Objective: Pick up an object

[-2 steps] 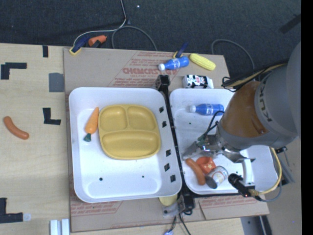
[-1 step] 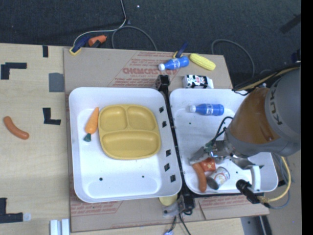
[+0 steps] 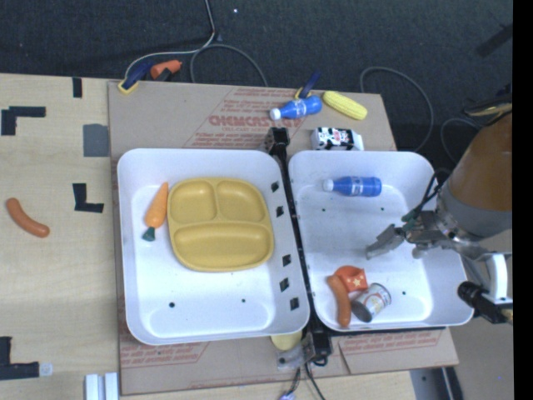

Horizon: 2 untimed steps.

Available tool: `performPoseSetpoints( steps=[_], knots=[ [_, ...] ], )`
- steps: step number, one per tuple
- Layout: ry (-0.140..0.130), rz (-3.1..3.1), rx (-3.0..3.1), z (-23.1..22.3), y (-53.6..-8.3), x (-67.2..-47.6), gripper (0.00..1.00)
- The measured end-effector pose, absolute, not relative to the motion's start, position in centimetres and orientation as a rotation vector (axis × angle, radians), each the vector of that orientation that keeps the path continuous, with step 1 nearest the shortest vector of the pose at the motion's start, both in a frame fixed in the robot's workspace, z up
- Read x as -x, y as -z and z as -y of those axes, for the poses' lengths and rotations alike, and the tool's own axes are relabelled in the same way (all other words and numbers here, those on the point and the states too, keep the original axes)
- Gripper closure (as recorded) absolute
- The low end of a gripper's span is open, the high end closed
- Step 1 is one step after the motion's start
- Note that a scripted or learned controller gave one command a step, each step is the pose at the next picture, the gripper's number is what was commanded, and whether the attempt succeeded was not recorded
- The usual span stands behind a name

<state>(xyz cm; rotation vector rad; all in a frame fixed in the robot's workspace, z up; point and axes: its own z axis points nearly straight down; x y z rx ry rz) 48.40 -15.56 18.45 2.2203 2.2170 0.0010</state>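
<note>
In the right bin lie a blue bottle near the back, and a red-orange toy, an orange sausage and a silver can clustered at the front. My gripper hangs over the middle of this bin, right of centre, above and to the right of the front cluster and below the bottle. Its fingers stand open with nothing between them. The left bin holds a yellow divided plate and a carrot.
Behind the bins on the cardboard lie a second blue bottle, a yellow corn cob and a black-and-white box. A loose sausage rests on the bench at far left. Cables run along the back.
</note>
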Motion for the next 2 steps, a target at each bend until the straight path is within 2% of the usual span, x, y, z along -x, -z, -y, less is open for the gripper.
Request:
performPoseSetpoints(
  steps=[1, 2],
  knots=[
    [0.0, -2.223, -2.217, 9.4, -8.1, -48.4, 0.0],
    [0.002, -2.208, -2.223, 19.4, -15.5, -48.4, 0.0]
  ],
)
